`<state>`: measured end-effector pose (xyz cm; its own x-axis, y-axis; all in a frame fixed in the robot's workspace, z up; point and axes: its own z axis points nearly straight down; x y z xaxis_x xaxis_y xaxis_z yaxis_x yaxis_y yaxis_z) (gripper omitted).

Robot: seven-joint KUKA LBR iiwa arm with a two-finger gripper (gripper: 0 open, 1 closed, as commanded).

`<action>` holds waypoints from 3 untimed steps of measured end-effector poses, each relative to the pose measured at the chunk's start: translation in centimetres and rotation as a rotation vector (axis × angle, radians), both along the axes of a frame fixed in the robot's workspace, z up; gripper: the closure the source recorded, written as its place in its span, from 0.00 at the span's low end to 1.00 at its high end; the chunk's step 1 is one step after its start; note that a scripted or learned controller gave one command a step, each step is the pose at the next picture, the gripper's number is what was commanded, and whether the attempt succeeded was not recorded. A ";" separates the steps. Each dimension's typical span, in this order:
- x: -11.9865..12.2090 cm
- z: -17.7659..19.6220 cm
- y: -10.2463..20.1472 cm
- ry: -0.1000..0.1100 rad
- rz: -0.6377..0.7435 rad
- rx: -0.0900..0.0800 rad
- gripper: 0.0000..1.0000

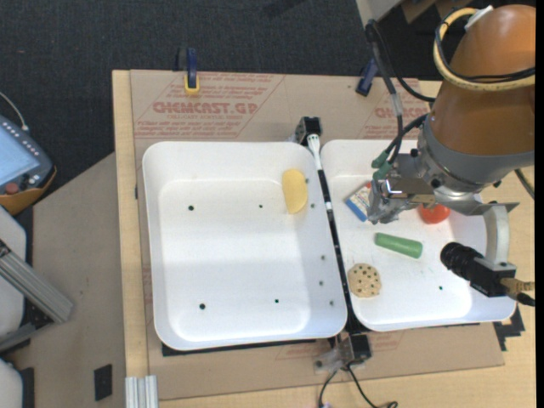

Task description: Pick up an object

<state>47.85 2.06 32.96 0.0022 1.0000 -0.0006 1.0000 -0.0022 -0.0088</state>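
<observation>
My gripper (384,204) hangs over the back part of the right bin (425,308), right above a blue and white packet (358,202) that lies by the divider. A red round thing (435,213) peeks out beside the wrist. In front of the gripper lie a green cylinder (399,245) and a tan speckled cookie (365,280). A yellow banana-like piece (295,191) rests at the back right of the left bin (225,313). The view does not show anything between the fingers.
The arm's grey and orange body (489,83) covers the right bin's back right corner. A black fixture (474,267) sits at that bin's right side. Black clamps sit on the divider at the back (308,129) and front (353,348).
</observation>
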 end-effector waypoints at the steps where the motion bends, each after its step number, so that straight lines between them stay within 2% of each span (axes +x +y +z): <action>1: 3.9 12.0 1.8 -0.025 0.006 0.002 1.00; 2: 0.5 8.2 2.8 -0.003 0.004 0.001 1.00; 3: 0.7 9.4 2.8 -0.011 0.003 0.000 1.00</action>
<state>48.60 4.87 42.35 -0.0013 1.0000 -0.0006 1.0000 0.0013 0.0020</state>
